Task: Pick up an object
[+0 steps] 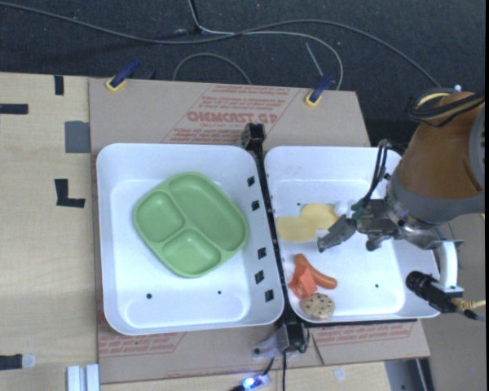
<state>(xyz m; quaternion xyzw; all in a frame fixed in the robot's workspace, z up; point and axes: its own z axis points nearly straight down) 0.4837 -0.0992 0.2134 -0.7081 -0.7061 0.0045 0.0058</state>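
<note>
While the pincer (336,236) hangs spread and empty beside the pale yellow soft food pieces (307,221), it should centre over one piece before closing.

Wood bench (33,243), cardboard sheet (228,112) w/ 2 white bins (114,218) on it

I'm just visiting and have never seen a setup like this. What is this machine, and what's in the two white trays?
One camera looks down at a slant on a bench. The grey and orange arm reaching in from the right is a robot, meant to pick something up. Its hand hovers low over the right bin, by a yellow toy. Nearer the front lie an orange toy and a cookie. The left bin holds a green plate. I see nothing in the hand.
</note>
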